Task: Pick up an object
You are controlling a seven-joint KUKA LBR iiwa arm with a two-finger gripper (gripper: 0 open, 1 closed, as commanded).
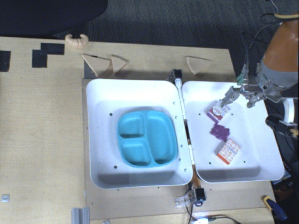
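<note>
The arm enters from the right, its orange band above the right bin. The gripper hangs low over the bin's upper middle, directly at a small white and pink packet. The fingers appear to straddle the packet's top edge, but whether they are closed on it or merely touching cannot be told; jaw width is unclear. Just below lies a purple block, and below that an orange and white packet, apart from the gripper. The left bin contains a blue divided tray.
</note>
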